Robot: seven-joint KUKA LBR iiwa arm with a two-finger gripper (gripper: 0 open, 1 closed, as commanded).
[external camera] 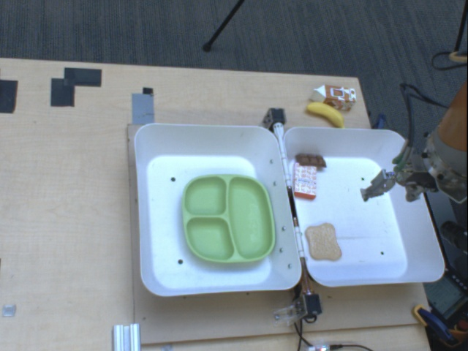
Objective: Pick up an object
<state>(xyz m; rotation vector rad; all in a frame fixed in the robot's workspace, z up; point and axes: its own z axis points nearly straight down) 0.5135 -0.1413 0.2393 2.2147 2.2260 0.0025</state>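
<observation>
A pale wooden worktop [66,218] carried two shallow white plastic bins side by side, seen from above at a slant. The left bin [153,218] held a light green plastic plate with three compartments [228,219], lying flat near the middle. The right bin [380,225] held three small things along its left side: a dark brown chocolate-like bar [310,160] at the top, a flat red and white packet [305,181] just below it and touching or nearly touching it, and a tan, bread-shaped slice [323,241] lower down, apart from the packet. The grey robot arm [446,159] reached in from the right, and its pincer [380,184] hung over the right part of the right bin, well apart from the three things. One dark finger [374,187] pointed left; whether the pincer was apart or together could not be told, and nothing showed between its tips. Beyond the bins, on the worktop, lay a yellow banana [325,113] with a small orange and white carton [336,95] just behind it. Dark tape patches [72,85] marked the worktop's far left.
</observation>
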